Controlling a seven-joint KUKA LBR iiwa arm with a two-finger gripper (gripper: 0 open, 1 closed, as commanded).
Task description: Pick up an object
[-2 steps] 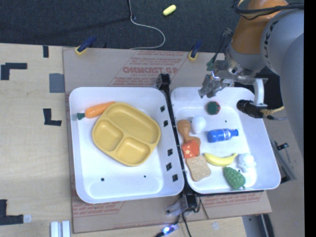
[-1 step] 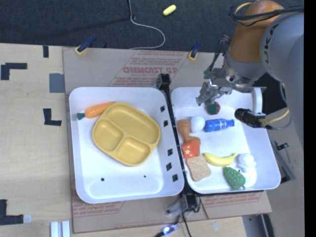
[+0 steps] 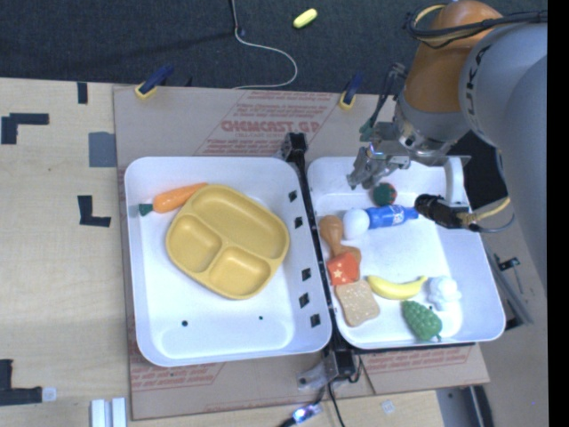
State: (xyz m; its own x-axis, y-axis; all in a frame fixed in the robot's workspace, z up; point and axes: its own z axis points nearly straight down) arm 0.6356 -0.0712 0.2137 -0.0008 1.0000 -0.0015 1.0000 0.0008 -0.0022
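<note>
Grey tool (image 3: pixel 369 174) hovers just above the blue bottle (image 3: pixel 391 216), approaching; grip state unclear. Next: descend and close.

Two white bins are sitting side by side: the left bin (image 3: pixel 142 265) is holding one yellow divided tray (image 3: pixel 228 239) and one carrot (image 3: pixel 174 197); the right bin (image 3: pixel 467 274) is holding one banana (image 3: pixel 395 286), one blue bottle (image 3: pixel 391 216), one toast slice (image 3: pixel 358 302) and one green vegetable (image 3: pixel 422 320).

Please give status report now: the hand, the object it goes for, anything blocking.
Hand low over right white bin, far end. Small dark green-red ball just beside it, not gripped. Blue plastic bottle and white egg crowd close.
</note>
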